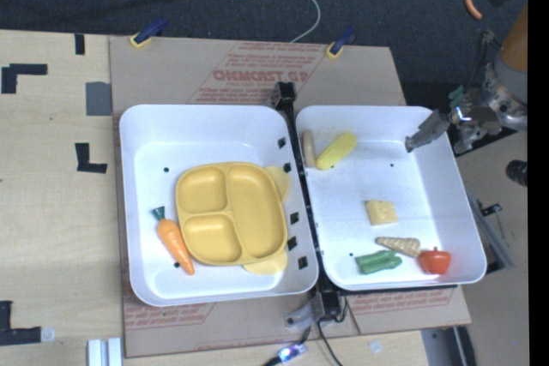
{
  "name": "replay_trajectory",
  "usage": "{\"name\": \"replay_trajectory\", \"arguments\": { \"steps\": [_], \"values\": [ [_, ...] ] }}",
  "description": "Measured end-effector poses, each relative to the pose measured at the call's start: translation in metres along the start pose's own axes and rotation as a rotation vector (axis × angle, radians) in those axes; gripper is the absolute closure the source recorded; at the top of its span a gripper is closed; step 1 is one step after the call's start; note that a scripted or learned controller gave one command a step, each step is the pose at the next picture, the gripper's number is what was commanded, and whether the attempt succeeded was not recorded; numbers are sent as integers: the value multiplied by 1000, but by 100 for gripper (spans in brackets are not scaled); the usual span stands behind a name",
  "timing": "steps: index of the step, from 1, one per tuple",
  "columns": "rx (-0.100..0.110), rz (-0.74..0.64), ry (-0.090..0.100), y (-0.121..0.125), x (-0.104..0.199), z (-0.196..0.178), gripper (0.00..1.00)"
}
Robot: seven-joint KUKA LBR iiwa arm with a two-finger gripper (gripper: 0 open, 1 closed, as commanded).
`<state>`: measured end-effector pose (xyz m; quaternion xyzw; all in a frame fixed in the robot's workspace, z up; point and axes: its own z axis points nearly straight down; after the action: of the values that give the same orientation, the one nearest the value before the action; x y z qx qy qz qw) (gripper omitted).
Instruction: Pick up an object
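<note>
1. Two white bins sit side by side on a cardboard sheet: the left bin point(137, 184) and the right bin point(412, 210).
2. In the left bin, a yellow divided plate point(230, 213) fills the middle; an orange carrot point(175, 245) lies at its 8 o'clock, just beside the rim.
3. In the right bin, a yellow corn cob point(335, 150) lies at 10 o'clock, a cheese wedge point(382, 212) near the centre.
4. Toward 6 o'clock lie a green pea pod point(378, 262), a cone-shaped piece point(400, 245) and a red tomato point(435, 261).
5. The gripper point(426, 133) hovers at the right bin's 2 o'clock edge.
</note>
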<state>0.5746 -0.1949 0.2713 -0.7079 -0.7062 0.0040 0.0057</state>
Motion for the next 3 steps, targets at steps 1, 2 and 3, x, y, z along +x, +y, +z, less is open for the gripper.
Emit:
{"name": "replay_trajectory", "arguments": {
  "steps": [1, 2, 3],
  "values": [
    [-12, -4, -3, 2, 1, -8, 0],
    [-8, -4, -2, -6, 6, 41, 0],
    [-8, -5, -2, -2, 13, 88, 0]
  ]
}}
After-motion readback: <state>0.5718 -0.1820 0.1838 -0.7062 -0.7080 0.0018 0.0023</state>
